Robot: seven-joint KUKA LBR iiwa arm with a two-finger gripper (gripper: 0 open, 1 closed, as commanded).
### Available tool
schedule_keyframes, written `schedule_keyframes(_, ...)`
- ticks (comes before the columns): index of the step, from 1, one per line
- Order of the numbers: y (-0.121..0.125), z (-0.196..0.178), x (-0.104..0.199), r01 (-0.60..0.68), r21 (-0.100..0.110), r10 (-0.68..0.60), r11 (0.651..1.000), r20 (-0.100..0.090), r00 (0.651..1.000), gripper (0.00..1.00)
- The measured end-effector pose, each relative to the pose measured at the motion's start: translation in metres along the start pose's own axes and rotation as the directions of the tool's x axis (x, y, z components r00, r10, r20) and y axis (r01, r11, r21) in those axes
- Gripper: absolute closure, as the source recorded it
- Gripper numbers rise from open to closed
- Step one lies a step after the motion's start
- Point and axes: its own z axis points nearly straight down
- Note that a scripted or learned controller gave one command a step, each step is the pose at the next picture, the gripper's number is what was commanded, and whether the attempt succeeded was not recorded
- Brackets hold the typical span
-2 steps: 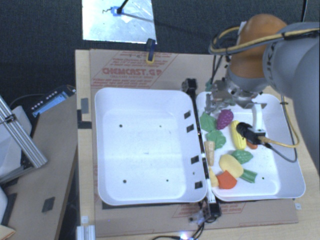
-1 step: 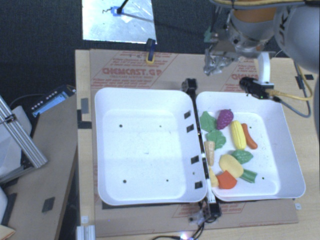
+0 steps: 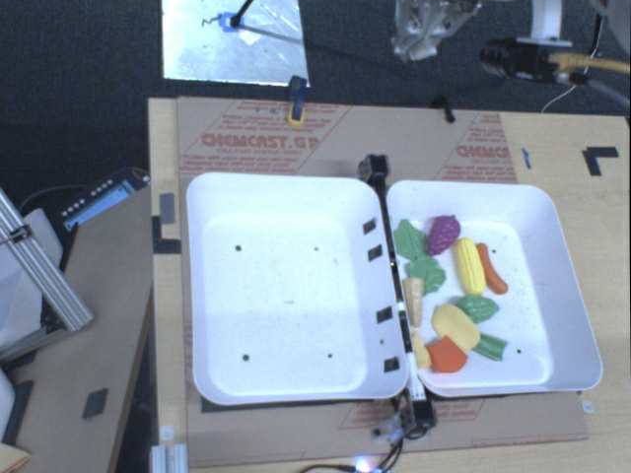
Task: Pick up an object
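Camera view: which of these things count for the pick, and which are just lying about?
For the job:
- right bin with toy food: purple grapes, yellow corn, orange carrot, green leaves, yellow pepper, red piece
- gripper, up beyond the bench
- left bin

Lying about:
- yellow clamp
- silver sheet

You see two white bins (image 3: pixel 286 190) on a tan board with red lettering (image 3: pixel 261 138). In the right bin: purple grapes (image 3: pixel 443 231), yellow corn (image 3: pixel 468 265), an orange carrot (image 3: pixel 491 269), green leaves (image 3: pixel 410 237), a red-orange piece (image 3: pixel 447 354).
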Motion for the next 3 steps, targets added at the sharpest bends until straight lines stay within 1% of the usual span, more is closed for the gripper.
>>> schedule_keyframes(1,0.028,-0.005,0.025,-0.006,0.016,0.006,1.000,0.005,1.000,1.00)
schedule_keyframes(2,0.004,-0.004,0.055,-0.006,0.020,0.005,1.000,0.005,1.000,1.00)
schedule_keyframes(3,0.029,-0.003,0.076,-0.005,0.018,0.005,1.000,0.005,1.000,1.00)
